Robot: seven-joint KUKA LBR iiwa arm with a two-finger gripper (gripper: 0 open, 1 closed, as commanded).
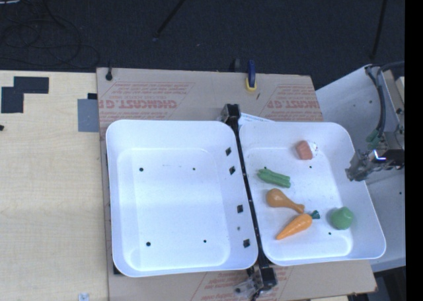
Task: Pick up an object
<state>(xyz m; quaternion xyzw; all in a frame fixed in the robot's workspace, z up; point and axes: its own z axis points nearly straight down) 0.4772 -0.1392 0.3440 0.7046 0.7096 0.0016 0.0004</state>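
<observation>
While the gripper [362, 166] hangs beside the right bin [360, 243], jaws unreadable, nothing is picked yet.

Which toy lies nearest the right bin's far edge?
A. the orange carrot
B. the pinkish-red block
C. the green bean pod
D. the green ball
B: the pinkish-red block sits highest in the right bin, beyond the bean pod, carrot and ball.
</observation>
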